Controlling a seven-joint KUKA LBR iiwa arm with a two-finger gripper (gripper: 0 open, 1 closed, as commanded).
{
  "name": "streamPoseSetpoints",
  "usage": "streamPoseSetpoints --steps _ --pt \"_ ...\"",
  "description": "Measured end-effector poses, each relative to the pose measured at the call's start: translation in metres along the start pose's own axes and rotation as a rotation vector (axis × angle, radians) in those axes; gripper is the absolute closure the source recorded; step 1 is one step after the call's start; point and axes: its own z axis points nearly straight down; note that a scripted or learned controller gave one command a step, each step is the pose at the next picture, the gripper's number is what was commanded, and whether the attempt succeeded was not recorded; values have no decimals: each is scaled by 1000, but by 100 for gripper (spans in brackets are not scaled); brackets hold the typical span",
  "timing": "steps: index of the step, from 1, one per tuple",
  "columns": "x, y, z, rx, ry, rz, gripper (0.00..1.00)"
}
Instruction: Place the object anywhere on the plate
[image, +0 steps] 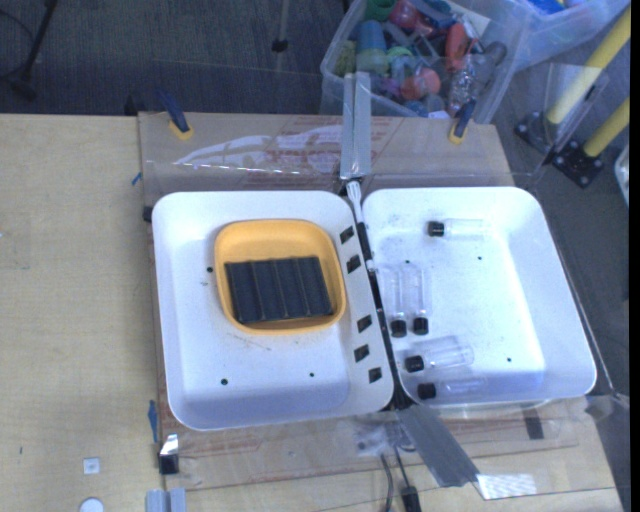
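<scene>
Camera view: I see the black ridged object (278, 290) lying flat inside the yellow plate (232, 245) in the left bin (180, 380), so placement looks done. Pincer state: can't tell.

- The pose of the arm and the state of its hand cannot be told from the camera view.
</scene>
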Motion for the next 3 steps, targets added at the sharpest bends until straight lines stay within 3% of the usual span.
streamPoseSetpoints --steps 1,3 --pt "-8 -34 1 4 -1 -359 100" --pt "-25 -30 1 2 1 -1083 100"
